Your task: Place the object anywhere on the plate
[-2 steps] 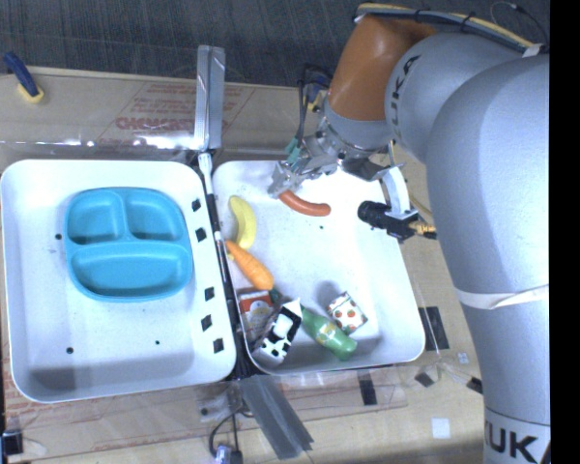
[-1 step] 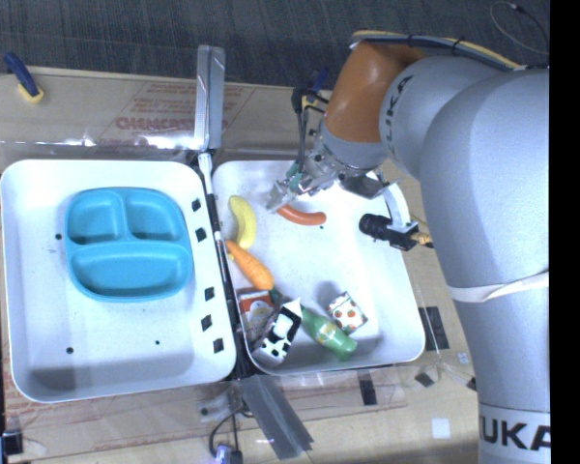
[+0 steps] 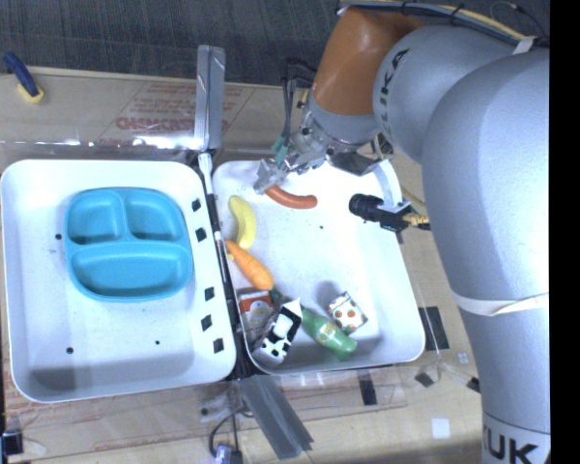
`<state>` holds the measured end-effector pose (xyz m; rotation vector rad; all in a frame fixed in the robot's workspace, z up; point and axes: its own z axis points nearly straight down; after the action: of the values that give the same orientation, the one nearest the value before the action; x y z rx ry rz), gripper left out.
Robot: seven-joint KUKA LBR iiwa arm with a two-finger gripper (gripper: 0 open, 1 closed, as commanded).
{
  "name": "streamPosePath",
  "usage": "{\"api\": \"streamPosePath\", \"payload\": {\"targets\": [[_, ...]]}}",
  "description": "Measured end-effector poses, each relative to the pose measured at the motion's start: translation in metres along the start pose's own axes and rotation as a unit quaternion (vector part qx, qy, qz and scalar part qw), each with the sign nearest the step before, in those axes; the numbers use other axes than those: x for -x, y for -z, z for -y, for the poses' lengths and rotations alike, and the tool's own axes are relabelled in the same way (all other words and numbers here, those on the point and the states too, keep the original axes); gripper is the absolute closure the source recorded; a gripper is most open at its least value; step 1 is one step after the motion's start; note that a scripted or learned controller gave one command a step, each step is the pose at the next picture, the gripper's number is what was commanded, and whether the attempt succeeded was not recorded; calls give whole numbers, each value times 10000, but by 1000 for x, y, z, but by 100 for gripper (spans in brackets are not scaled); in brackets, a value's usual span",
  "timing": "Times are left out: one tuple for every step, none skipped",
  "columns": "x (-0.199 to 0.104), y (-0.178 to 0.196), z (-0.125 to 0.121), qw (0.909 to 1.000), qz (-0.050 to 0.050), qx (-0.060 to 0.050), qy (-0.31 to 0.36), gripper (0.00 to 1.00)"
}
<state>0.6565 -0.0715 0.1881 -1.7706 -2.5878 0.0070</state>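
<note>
The claw (image 3: 271, 174) is hanging over the far corner of the right bin (image 3: 391, 288), just beside a sausage (image 3: 292, 198) lying on the bin floor; whether it is apart or together I cannot tell. A banana (image 3: 242, 219) and carrot (image 3: 250, 266) are lying nearby. The blue plate (image 3: 128, 242) is sitting in the left bin (image 3: 39, 336).

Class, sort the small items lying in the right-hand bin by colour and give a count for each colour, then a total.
Yellow: 1, banana
Red-orange: 1, sausage
Orange: 1, carrot
Green: 1, bottle
Black and white: 1, cow-patterned toy
White with coloured spots: 1, cube
Total: 6
</note>
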Motion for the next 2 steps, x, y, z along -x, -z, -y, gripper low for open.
{"api": "streamPosePath", "payload": {"targets": [[-87,-1,-33,9820,-5,-17,1889,100],[-87,4,-33,9816,-18,-52,1907,100]]}}
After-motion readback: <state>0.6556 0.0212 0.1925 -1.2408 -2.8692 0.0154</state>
